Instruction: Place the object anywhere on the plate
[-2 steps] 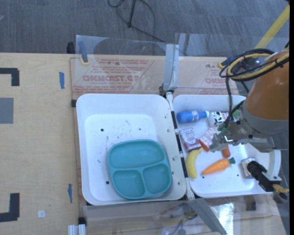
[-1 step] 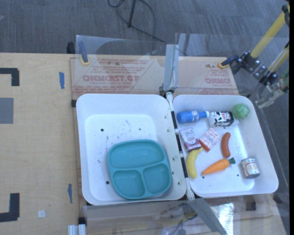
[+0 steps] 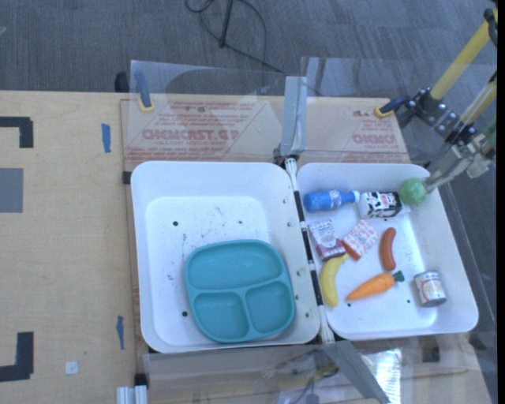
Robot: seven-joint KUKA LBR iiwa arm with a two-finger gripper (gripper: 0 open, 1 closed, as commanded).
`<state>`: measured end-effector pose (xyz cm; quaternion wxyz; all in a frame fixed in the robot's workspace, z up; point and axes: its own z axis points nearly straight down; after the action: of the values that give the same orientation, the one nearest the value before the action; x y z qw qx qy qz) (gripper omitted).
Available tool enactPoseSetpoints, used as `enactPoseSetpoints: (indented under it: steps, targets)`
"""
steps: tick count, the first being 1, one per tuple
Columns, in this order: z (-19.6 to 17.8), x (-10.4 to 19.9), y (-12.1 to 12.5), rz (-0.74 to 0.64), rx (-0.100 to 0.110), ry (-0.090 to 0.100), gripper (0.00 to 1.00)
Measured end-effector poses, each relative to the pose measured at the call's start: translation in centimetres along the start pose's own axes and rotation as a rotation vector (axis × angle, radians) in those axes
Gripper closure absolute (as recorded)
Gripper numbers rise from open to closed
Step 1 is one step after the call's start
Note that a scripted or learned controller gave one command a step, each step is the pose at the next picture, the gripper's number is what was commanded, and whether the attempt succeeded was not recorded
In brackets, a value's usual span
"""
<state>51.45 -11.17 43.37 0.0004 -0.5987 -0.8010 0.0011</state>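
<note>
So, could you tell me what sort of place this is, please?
Probably a robotics lab test bench: two white bins on a taped wooden bench, toy food such as a carrot, and cables on the floor.

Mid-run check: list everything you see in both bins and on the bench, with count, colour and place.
Divided plastic plate: one, teal, left bin, near front.
White shallow bins: two, side by side on bench.
Plastic bottle: one, blue, right bin, back left.
Black-and-white carton: one, right bin, back.
Round ball: one, green, right bin's back rim.
Snack packets: two, red-and-white, right bin, left of centre.
Toy sausage: one, red-orange, right bin, centre.
Toy banana: one, yellow, right bin, front left.
Toy carrot: one, orange, right bin, front.
Small can: one, silver, right bin, front right.
Tool: one, grey, beside the ball.
</note>
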Motion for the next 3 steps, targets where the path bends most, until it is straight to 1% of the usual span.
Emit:
enactPoseSetpoints:
  steps: [1,2,3]
  targets:
    - [0.0,0.1,-0.1,0.010,0.002,0.001,0.00]
    - [-0.9,0.2,0.2,0.005,0.003,-0.001,1.00]
    - [10.9,6.7,2.0,-0.063,0.001,0.001,1.00]
